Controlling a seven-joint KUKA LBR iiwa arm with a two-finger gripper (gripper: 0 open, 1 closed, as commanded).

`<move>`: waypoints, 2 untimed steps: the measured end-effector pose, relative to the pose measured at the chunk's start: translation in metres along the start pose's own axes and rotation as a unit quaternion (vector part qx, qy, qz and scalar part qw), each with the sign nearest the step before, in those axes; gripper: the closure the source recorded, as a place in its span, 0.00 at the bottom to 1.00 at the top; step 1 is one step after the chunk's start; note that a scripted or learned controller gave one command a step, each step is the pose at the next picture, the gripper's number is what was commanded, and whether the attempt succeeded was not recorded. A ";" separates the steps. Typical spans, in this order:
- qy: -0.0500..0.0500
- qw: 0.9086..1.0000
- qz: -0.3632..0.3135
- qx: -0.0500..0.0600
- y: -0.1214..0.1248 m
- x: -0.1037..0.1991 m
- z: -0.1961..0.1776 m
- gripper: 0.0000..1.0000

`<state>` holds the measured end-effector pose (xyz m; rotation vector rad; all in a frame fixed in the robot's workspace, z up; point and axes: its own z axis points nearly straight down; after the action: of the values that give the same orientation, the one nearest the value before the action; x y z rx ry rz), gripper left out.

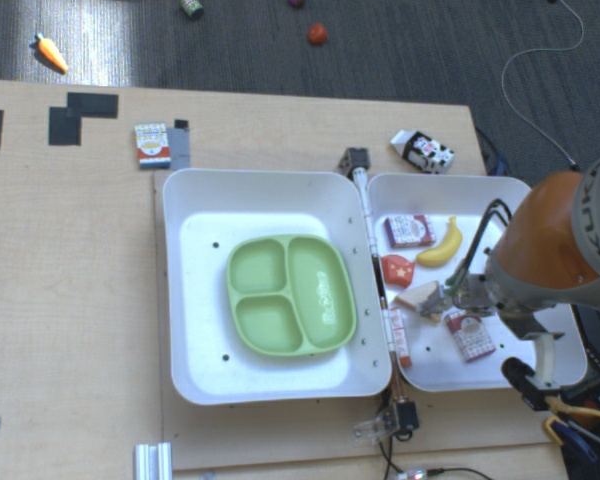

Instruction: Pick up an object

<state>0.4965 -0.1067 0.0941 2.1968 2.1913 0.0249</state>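
My gripper [448,298] hangs low over the middle of the right bin [450,376], below the arm's orange band [552,233]. Its tip is right beside a tan wedge-shaped item [418,298] and just above a red and white packet [472,339]. Whether it touches either one I cannot tell. A yellow banana [440,245], a dark red packet [408,230] and a red fruit-like piece [395,268] lie in the bin's far left part. A narrow red and white packet [397,340] lies along the bin's left wall.
The left bin [195,268] holds a green divided plate [290,294]. On the bench behind the bins lie a small red and white box [152,145] and a black and white toy [423,151]. Small toys lie on the dark floor beyond. Cables run below the bins.
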 end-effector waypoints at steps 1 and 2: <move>0.003 1.000 -0.002 -0.002 0.003 0.003 -0.012 1.00; 0.007 1.000 -0.003 0.008 0.094 0.023 0.005 1.00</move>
<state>0.5906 -0.0841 0.0922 2.2052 2.2127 0.0208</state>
